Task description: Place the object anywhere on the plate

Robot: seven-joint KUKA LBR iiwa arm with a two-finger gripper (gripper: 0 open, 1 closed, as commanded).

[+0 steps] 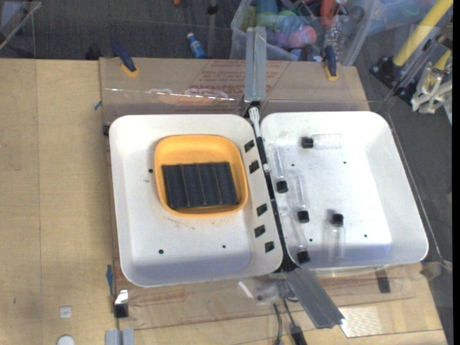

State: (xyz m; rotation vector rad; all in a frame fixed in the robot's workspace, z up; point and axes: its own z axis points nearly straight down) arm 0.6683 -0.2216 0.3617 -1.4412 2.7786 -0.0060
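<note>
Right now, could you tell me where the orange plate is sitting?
The orange plate lies in the left white bin, toward its upper middle, with a dark ridged block resting on it.

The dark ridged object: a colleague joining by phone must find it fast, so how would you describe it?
Find the two white bins side by side and take the left bin. In its middle sits an orange plate with rounded corners. The dark ridged object lies flat on that plate, a black rectangle with parallel grooves, far larger than the small black-capped clear vials in the right bin.

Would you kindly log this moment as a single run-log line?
plate: orange, left bin | object: dark ridged block, lying on plate | right bin: small clear black-capped items
</note>
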